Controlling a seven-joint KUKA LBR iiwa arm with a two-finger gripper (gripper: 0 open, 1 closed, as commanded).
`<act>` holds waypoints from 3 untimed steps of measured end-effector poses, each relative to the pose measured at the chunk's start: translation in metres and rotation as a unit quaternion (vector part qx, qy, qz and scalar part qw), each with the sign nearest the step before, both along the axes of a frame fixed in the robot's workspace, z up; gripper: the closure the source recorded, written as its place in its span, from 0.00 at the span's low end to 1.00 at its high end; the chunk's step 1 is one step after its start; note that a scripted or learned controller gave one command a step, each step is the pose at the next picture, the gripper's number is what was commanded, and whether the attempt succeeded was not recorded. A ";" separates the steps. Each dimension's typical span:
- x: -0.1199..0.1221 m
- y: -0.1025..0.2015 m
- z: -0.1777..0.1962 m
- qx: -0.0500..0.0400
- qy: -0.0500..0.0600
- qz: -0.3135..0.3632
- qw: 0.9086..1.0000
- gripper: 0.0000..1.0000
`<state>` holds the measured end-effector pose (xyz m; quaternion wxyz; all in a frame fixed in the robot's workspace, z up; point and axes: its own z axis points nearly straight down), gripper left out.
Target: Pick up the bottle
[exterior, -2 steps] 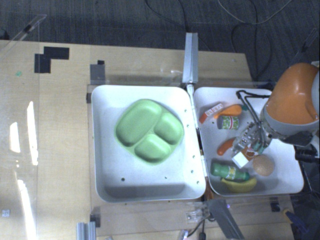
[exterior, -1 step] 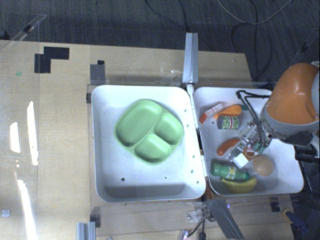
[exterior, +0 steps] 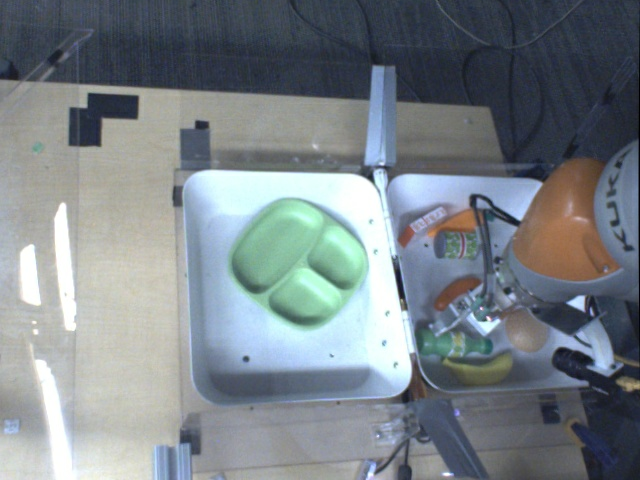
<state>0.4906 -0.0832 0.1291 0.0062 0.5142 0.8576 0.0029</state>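
Worktop (exterior: 110,298): pale wood, carrying 2 white bins side by side, with black tape marks at its far left.
Left bin (exterior: 215,358): the bigger one, holding just a tray.
Tray (exterior: 298,260): green, 3 compartments, sitting near the middle of the left bin.
Arm (exterior: 570,233): in from the right, its orange band over the right bin.
Right bin (exterior: 405,208): crowded, with the arm covering its right half.
Bottle (exterior: 455,345): green with a yellow label, lying on its side at the near left of the right bin, cap to the left.
Banana (exterior: 478,368): yellow, touching the bottle's near side, along the bin's near wall.
Can (exterior: 458,245): green and orange, lying at the far side of the right bin, well apart from the bottle.
End effector (exterior: 472,311): down low, just above the bottle; whether its fingers are open or closed, I cannot tell, and I see nothing between them.
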 end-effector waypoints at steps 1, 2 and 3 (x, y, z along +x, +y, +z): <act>-0.002 0.007 0.105 0.000 0.003 0.023 1.000 0.00; -0.002 0.007 0.105 0.000 0.003 0.023 1.000 0.00; -0.003 0.078 0.059 0.001 0.005 -0.052 0.999 0.00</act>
